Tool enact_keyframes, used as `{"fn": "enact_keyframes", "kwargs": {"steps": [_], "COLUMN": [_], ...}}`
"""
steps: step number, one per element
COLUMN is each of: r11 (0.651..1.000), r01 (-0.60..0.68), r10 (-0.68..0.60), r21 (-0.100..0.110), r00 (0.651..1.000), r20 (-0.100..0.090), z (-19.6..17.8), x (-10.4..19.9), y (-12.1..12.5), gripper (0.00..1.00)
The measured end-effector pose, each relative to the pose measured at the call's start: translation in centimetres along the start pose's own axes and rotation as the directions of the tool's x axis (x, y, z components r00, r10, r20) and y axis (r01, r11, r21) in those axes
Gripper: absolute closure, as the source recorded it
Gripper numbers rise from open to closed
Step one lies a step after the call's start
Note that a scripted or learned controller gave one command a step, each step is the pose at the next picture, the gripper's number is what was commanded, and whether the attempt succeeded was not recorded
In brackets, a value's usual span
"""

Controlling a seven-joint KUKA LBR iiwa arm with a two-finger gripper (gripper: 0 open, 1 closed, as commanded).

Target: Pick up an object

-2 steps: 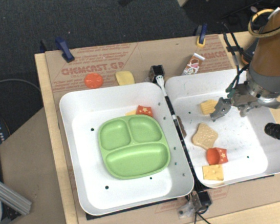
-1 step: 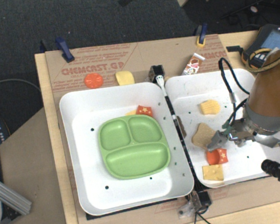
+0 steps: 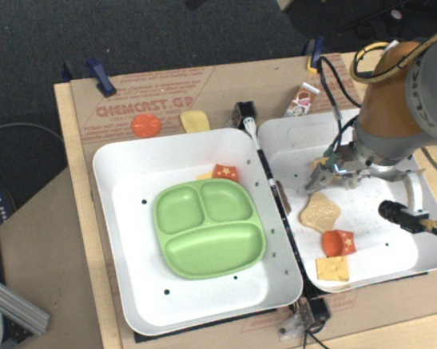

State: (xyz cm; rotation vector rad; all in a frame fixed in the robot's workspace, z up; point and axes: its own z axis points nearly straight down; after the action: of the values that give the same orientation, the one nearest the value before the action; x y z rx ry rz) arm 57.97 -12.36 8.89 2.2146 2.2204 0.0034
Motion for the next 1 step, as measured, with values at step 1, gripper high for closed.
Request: {"fn": "enact_keyframes", "kwargs": {"steps": [1], "r11": [1.000], "r01": [0.001], "r10": [-0.001], "r21": [0.000], "r00": [1.000], "r20": [-0.001], "z": [0.44], "x": [1.49], "y": [4.38], "gripper": [0.00]}}
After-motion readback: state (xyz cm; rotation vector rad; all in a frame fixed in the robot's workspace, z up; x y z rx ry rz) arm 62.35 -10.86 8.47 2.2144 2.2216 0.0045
